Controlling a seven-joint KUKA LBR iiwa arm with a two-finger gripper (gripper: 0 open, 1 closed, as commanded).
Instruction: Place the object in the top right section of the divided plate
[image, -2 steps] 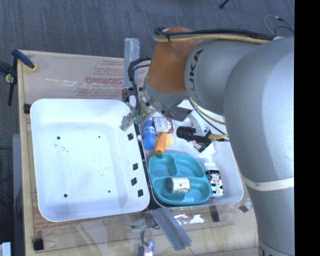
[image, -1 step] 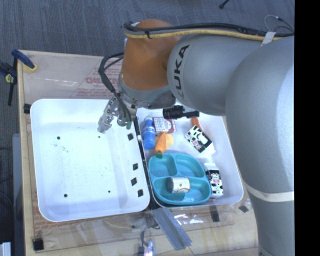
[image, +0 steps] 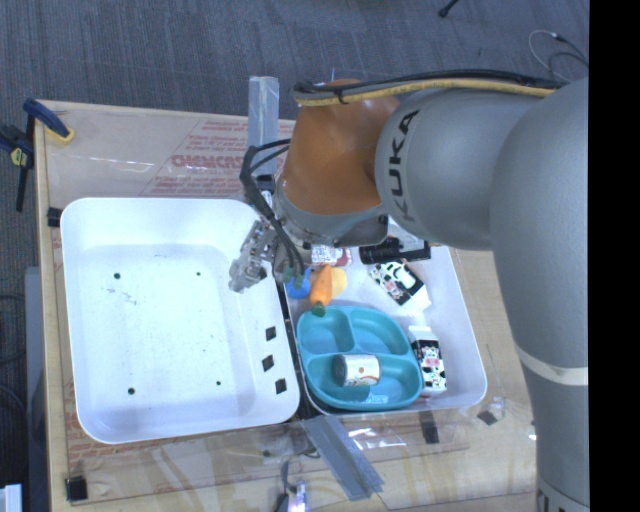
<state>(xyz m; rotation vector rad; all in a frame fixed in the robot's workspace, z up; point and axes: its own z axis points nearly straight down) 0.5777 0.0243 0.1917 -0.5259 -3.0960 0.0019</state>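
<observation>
Two white bins (image: 150, 330) are borne on a plastic-covered bench (image: 120, 150) over grey carpet, the gripper (image: 262, 255), jaw state untellable, hanging beside an orange object (image: 322, 285) just above the blue divided plate (image: 360, 365), cow-patterned cartons (image: 400, 280) nearby.

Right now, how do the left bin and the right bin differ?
The left bin shows a wide bare white floor with a few dark specks; the right bin holds the blue divided plate, an orange object and cow-patterned items. The arm covers the right bin's far end, the left bin lies open. Both are shallow and white.
</observation>
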